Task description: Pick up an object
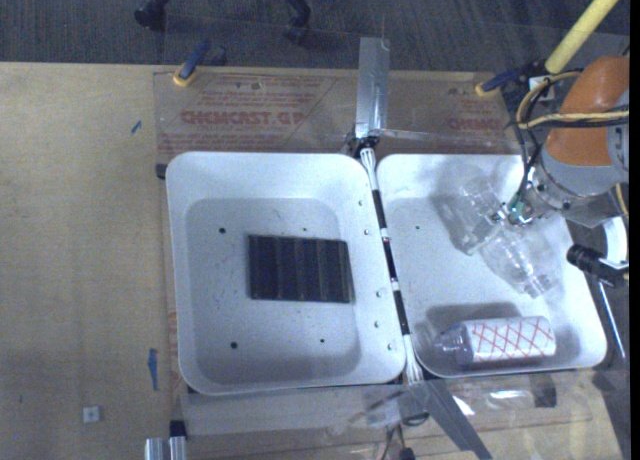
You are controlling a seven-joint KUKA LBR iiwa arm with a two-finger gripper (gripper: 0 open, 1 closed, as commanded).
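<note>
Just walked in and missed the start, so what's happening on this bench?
A robot arm reaches in from the right over the right bin, where its see-through gripper hangs low. A bottle with a red-and-white checked label lies on its side near that bin's front edge, apart from the gripper. A dark ridged slab lies flat in the left bin.

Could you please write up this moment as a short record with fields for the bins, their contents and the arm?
left bin: holds a dark ribbed rectangular slab, lying flat near the middle
right bin: holds a bottle with a red-and-white lattice label, on its side near the front edge
arm: reaching in over the right bin's far right part
gripper: translucent, over the bin floor; finger state unclear
</note>
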